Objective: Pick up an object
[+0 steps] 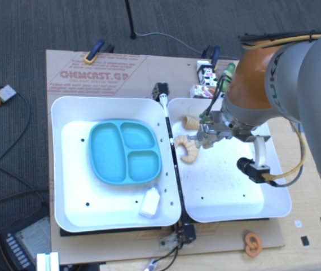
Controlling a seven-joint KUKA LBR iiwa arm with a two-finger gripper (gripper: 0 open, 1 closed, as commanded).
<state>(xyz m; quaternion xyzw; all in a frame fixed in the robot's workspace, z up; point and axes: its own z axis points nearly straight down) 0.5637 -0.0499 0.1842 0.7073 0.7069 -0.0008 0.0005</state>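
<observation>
In the right bin [228,208] a tan croissant-shaped piece [187,149] lies near the left wall, and a smaller tan piece [190,122] sits just behind it. My gripper [203,138] hangs low over the bin, right beside the croissant piece on its right. The arm's grey and orange wrist [250,89] covers the back right of that bin. In the left bin [70,208] lie a blue divided plate [124,152] and a small white block [150,202] near the front right corner.
A black clamp [161,90] sits at the back where the bins meet. Blue clips [94,50] hold the cardboard sheet at the back. An orange ring [253,244] lies on the bench in front of the right bin. A small printed box [205,88] stands behind it.
</observation>
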